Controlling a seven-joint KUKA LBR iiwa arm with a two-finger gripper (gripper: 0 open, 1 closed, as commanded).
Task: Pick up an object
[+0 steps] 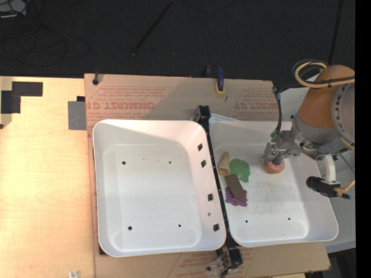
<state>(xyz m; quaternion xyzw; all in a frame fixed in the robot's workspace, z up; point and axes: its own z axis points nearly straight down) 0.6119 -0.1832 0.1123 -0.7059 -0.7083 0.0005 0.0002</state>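
A small orange-pink object (275,167) lies on the floor of the right bin (290,225), toward its far right part, and it looks like the thing being gone for. The end effector (274,155) is down directly over it, its metal tip touching or almost touching the top of the object. Whether the object sits between the two prongs, or merely under them, cannot be told from this angle, and how wide the end effector stands cannot be told either; the parts are small and dark against each other.

So the reach and the descent appear done, while a secure grasp is not shown and the lift is yet to come. The object rests on the bin floor as far as can be seen, so I would judge the task roughly midway, at the closing step.

Left of the target, well apart from it, a small cluster lies near the divide between the bins: a green object (240,169), a tan piece (224,163) beside it, a brown block (234,184) and a purple object (237,197) partly beneath that block. They look untouched.

The left bin (116,236) sits alongside, and both bins rest on cardboard (151,100) over the worktop (40,184). The grey arm (324,112) with its orange band enters from the right.
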